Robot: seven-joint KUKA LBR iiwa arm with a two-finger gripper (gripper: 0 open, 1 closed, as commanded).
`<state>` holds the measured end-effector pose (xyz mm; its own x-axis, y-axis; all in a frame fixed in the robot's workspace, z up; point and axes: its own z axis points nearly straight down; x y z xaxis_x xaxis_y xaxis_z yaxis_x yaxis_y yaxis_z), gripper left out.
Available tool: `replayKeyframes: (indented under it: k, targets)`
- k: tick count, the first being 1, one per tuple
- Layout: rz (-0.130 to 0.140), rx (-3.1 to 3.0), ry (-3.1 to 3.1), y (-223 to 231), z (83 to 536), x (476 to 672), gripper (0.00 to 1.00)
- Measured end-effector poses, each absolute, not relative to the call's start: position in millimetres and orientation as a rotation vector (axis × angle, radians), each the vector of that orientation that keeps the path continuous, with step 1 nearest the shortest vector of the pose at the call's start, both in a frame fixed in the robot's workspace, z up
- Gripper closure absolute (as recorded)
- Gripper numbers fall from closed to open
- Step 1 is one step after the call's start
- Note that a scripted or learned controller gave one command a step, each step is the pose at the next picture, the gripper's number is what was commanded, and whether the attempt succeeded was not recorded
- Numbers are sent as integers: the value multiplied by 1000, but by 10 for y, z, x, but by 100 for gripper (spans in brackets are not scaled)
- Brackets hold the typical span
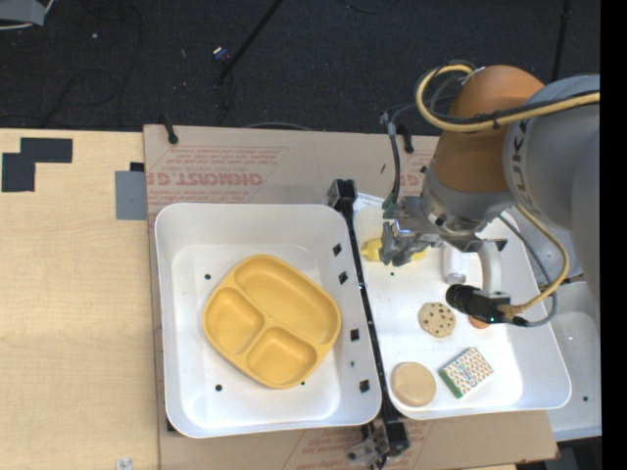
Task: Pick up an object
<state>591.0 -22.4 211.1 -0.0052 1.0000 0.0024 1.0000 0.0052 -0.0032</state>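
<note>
The fingers touch a yellow object at their left; grip unclear; arm bends down from right.

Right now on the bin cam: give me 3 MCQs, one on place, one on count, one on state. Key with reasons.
1. Where does the yellow divided tray lie?
A. left bin
B. right bin
C. on the cardboard outside the bins

2. How many compartments does that tray have?
A. two
B. three
C. five

3. Where is the claw?
A. over the left bin
B. low in the right bin by a yellow object
C. off the bench over the wood surface

Key:
1. A: the yellow divided tray sits alone in the left bin.
2. B: one long section and two smaller ones show.
3. B: the claw is in the right bin, at the yellow object, away from the cookie, round tan piece and patterned box.
</note>
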Motion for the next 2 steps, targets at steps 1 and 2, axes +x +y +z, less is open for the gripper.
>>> replayKeyframes:
  k: [1, 2]
  targets:
    - [2, -2213, -2224, 325, 2062, 5932, 100]
    - [3, -2214, -2225, 779, 2131, 5945, 100]
